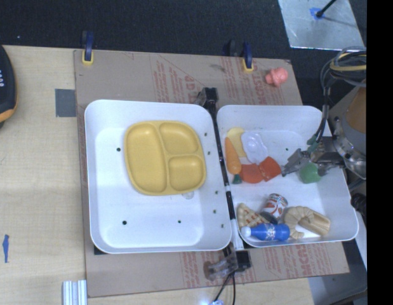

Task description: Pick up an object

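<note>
Step in hand: the arm reaches in from the right, with the gripper (299, 164) low over the right bin (282, 116); I judge it is closing in on something to lift.
Gripper: its dark fingers point left and look slightly spread, with nothing between them, so it is empty and apparently open.
Nearest things: a green piece (309, 174) lies just beside the fingers on their right; a red block (270, 168) lies just to their left, touching an orange-red piece (252, 173).
Other choices: a carrot (233, 157) and a clear plastic wrapper (254, 146) at the bin's left; a waffle (249, 216), a small can (275, 205), a blue bottle (270, 232) and a bread piece (307, 220) crowd the near edge.
Left bin: it (104, 224) holds a yellow divided plate (164, 156), well apart from the gripper.
Outside the bins: a pink lump (277, 76) sits on the worktop (37, 183).
Doing it well: choose one piece with free sides, probably the green piece or the red block, centre the fingers either side of it, go down to the bin floor before closing, then lift straight up.
Risk: the red block's neighbour may be nudged or caught too; the wrapper looks slippery.
</note>
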Tool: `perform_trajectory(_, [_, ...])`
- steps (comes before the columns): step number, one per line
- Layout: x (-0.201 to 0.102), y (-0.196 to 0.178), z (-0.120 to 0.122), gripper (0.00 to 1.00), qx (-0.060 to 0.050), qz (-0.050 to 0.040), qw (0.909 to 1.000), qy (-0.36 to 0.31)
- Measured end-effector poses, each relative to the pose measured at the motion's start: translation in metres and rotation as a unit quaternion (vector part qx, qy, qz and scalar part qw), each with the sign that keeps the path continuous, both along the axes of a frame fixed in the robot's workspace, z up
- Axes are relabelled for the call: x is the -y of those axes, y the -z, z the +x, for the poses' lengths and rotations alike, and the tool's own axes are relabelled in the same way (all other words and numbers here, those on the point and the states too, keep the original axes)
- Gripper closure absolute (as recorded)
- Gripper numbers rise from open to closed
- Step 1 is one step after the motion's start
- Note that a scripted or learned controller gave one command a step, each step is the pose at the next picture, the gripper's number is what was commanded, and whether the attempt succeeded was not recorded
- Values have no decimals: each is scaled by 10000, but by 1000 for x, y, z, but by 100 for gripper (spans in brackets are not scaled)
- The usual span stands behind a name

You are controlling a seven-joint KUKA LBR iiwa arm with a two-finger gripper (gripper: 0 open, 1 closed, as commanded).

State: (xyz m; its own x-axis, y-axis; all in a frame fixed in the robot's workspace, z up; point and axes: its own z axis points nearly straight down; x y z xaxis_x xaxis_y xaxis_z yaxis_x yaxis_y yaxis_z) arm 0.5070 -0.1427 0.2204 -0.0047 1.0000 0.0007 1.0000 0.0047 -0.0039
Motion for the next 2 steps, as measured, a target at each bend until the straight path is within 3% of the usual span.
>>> perform_trajectory(1, [-39, 99, 30, 0, -31, 10, 10000, -27])
perform_trajectory(2, [-33, 127, 89, 0, 64, -12, 10000, -11])
